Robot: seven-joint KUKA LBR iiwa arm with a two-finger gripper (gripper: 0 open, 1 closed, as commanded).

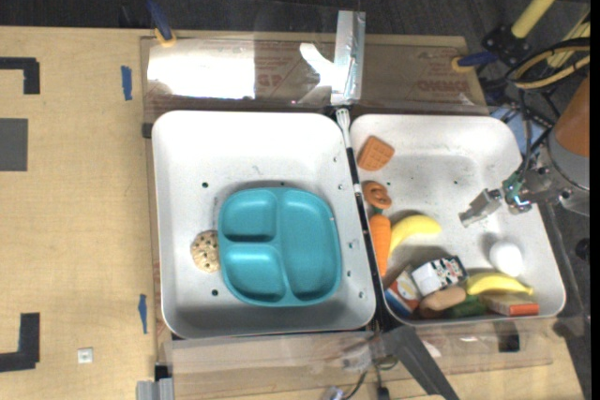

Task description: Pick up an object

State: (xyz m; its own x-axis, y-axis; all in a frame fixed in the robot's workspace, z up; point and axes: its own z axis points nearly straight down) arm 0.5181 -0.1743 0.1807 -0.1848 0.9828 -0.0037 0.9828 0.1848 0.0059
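The fingers (480,207) hang low over the bare floor of the right bin (441,140), near its right wall — whether they are spread or pressed together I cannot tell, and nothing shows between them. The nearest candidate is the white egg (506,256), just below them and a touch to the right; being round, it offers no long axis to square up to. Further left of the fingers lies a banana (412,229), its curve running roughly left to right. In my judgement, a short drop toward the egg is the simplest move — though it may roll.
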